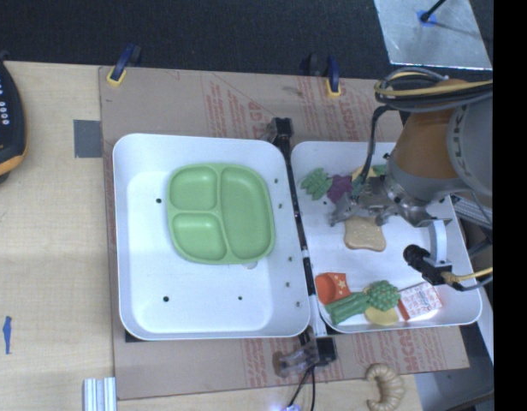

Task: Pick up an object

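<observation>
Camera view: gripper (359,212) just above bread slice (365,235) (right bin).

camera: single, fixed above the table (50,255) | facing: down at a slant | range: mid, takes in both white bins (135,306) whole, side by side | arm (430,144) enters from view's right

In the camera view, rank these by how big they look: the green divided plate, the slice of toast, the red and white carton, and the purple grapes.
1. green divided plate
2. slice of toast
3. red and white carton, looking close to the toast, so that order is unsure
4. purple grapes
</observation>
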### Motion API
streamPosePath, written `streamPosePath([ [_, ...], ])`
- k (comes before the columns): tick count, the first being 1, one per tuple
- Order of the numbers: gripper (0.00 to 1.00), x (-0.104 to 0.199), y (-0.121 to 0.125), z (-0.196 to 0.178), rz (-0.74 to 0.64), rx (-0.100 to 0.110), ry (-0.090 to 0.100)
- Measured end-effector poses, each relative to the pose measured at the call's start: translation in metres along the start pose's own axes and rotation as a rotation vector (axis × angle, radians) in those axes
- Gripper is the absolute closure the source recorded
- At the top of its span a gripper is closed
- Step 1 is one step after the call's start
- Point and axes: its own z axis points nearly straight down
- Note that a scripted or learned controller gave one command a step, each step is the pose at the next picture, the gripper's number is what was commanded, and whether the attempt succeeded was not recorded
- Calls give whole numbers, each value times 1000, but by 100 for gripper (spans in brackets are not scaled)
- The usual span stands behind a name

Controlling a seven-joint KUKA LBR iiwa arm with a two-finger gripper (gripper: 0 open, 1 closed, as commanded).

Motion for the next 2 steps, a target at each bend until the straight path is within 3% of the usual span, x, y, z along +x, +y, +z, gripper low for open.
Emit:
streamPosePath([
  [1,0,18,44,13,-6,1,3],
  [2,0,-8,80,13,-4,0,3],
])
